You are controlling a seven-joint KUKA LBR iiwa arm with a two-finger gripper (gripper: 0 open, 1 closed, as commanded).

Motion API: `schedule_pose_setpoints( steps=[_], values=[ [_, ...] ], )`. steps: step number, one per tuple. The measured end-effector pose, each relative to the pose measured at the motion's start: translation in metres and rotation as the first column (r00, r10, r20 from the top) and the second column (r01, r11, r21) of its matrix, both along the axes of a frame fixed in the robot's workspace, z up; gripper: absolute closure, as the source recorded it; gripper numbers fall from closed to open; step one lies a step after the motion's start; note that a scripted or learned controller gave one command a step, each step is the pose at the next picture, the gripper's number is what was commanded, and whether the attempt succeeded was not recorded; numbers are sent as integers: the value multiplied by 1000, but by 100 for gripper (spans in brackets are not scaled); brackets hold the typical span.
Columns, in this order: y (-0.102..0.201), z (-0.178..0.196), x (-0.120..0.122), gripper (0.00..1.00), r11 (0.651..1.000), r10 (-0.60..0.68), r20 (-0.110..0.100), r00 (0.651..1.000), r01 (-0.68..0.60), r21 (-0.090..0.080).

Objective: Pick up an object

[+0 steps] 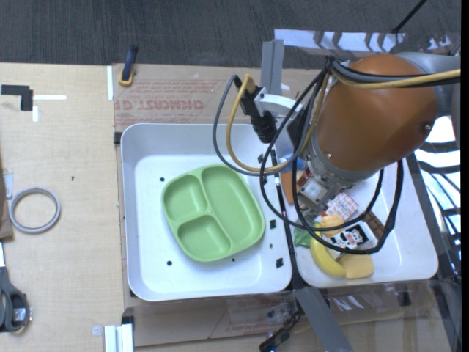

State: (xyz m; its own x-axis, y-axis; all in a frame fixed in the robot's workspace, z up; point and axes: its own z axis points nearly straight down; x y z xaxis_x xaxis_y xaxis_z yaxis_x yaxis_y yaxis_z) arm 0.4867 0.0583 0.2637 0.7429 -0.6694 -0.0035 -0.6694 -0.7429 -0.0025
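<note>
While the arm (381,116) hangs over the right bin (410,262), hiding its gripper so that we cannot tell its state, we judge it best to descend squarely onto one item, such as the banana (326,259) beside the snack packets (348,222), clear of the bin wall.

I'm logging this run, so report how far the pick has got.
Done: the arm is positioned above the right bin. In hand: nothing that can be seen; the arm's body covers the end effector. Left: lifting something out. The banana and snack packets lie in the right bin, the green divided plate in the left bin.
</note>
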Motion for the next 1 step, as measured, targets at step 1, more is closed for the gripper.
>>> schedule_pose_setpoints(
  steps=[1],
  values=[
    [65,-36,6,100,669,-743,-1,669,743,-3]
  ],
)
